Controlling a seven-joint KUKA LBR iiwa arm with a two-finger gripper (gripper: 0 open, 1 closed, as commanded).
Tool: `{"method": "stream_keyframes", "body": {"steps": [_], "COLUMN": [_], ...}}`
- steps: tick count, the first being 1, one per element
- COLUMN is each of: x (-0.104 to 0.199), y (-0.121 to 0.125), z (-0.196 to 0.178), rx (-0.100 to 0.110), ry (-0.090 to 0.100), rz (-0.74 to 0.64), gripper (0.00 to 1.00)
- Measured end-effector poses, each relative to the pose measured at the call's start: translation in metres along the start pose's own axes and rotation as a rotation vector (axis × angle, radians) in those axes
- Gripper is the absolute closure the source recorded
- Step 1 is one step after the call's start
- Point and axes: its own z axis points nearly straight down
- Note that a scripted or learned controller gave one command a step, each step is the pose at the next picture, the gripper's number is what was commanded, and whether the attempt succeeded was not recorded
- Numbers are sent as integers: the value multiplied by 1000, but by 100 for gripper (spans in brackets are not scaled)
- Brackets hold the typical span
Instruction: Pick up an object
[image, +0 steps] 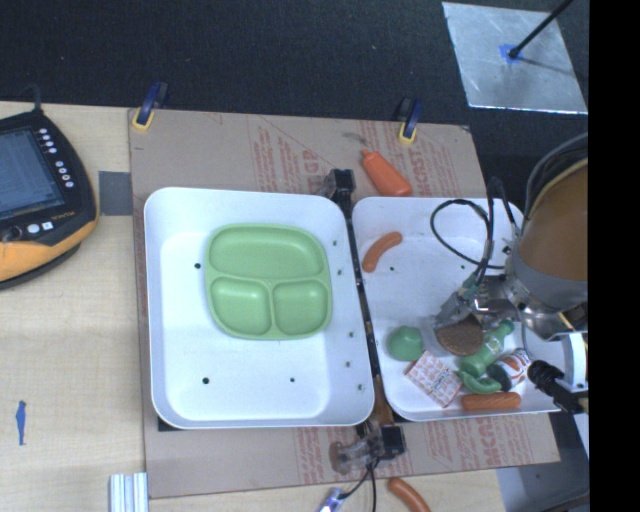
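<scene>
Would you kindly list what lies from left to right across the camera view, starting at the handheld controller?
Controller pendant → left bin holding the green divided plate → small sausage → green ball → arm.

- You can see red printing repeated along the cardboard sheet (300, 150) under the bins, but it is too blurred to read.
- Nothing else carries legible text.

Even, fairly bright light is falling from above, washing the two white bins (250, 400) nearly flat. The left bin's floor is glaring palest toward six o'clock, while a soft grey shadow is lying along its wall at nine o'clock. The dark floor (300, 40) at twelve o'clock is staying dim. Everything is looking slightly soft and grainy, blurring most around the arm (555, 240) at three o'clock.
</scene>
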Motion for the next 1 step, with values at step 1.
{"method": "stream_keyframes", "body": {"steps": [1], "x": [70], "y": [18], "z": [-72], "rx": [1], "ry": [2], "rz": [-1], "gripper": [100]}}
